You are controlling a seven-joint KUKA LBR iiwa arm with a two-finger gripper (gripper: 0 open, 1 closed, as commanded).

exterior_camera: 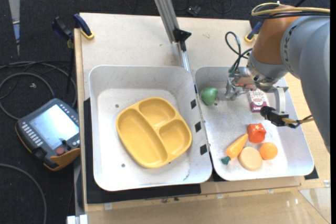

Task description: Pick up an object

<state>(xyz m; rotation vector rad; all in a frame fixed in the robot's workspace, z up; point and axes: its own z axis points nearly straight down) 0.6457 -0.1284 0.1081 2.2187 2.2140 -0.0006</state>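
So: gripper (232,91) is low over the far end of the right bin (294,165), hanging off the grey arm (310,44) with the orange band (270,39); can't tell from this angle whether it's open or closed, and nothing visible between the tips. Taking the gripper as reference: green pear-shaped item (209,95) sits just to its left on the bin floor, close but apparently not touching. Just right of the gripper, partly under the wrist, is a small purple-and-white carton (257,100); it has printing on the face but it's too small and blurred to read, no brand legible. A black-and-yellow cable end (277,118) hangs near that carton. Nearer the camera from the gripper, well apart from it: red block-like piece (256,132), then an orange ball (269,151) just beside it, a pale cream round piece (250,159) touching or nearly touching the ball, and an orange carrot with a dark green tip (235,147) lying diagonally, its thick end toward the red piece. All plastic toy-food look, matte solid colours. Further left of the gripper, across the bin divider, the left bin (100,165) holds a yellow three-compartment plate (153,131), roughly centred, compartments bare. Far left of the gripper, off the bench (131,39) on the dark floor, a teach pendant (48,134) with a lit screen; screen content unreadable. A metal pole (163,0) runs from the top edge down to the bins' far side, left of the gripper.
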